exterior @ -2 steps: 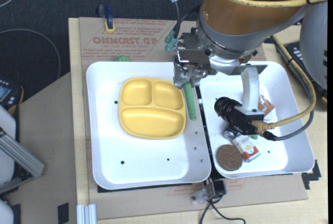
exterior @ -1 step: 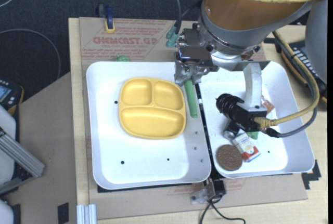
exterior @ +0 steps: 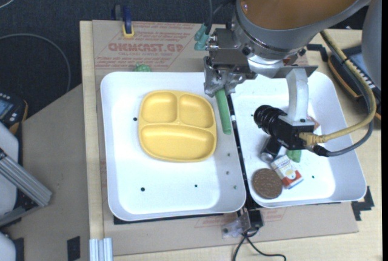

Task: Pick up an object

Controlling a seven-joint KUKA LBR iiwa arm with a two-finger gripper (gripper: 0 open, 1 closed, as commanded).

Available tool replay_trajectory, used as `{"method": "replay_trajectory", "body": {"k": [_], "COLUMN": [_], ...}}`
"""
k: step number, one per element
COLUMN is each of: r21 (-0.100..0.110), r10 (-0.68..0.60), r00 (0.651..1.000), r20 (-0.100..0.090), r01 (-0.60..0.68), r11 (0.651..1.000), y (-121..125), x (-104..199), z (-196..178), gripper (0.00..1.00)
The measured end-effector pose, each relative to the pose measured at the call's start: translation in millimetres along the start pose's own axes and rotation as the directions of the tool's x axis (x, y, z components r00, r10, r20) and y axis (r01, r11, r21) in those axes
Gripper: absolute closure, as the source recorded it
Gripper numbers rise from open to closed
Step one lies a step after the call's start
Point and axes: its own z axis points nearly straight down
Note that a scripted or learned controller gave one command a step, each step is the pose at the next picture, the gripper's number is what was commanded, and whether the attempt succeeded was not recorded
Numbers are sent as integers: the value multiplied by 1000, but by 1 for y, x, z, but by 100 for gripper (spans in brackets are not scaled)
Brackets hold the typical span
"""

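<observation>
Green marker (exterior: pixel 225 112) hangs below the tool (exterior: pixel 219 88), right of the yellow plate (exterior: pixel 177 125); grip apparently closed on it.

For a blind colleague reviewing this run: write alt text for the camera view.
A grey and orange robot arm reaches in over two white bins, its gripper hanging at the top of a green stick near the bins' shared edge. The left bin holds a yellow divided plate; the right bin holds a brown disc and a small carton.
</observation>
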Motion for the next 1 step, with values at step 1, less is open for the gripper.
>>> {"method": "replay_trajectory", "body": {"k": [1], "r21": [18], "r10": [12], "r00": [1000], "r20": [6], "r01": [-12], "r11": [1000], "y": [-3], "x": [-40], "z": [102], "gripper": [100]}}
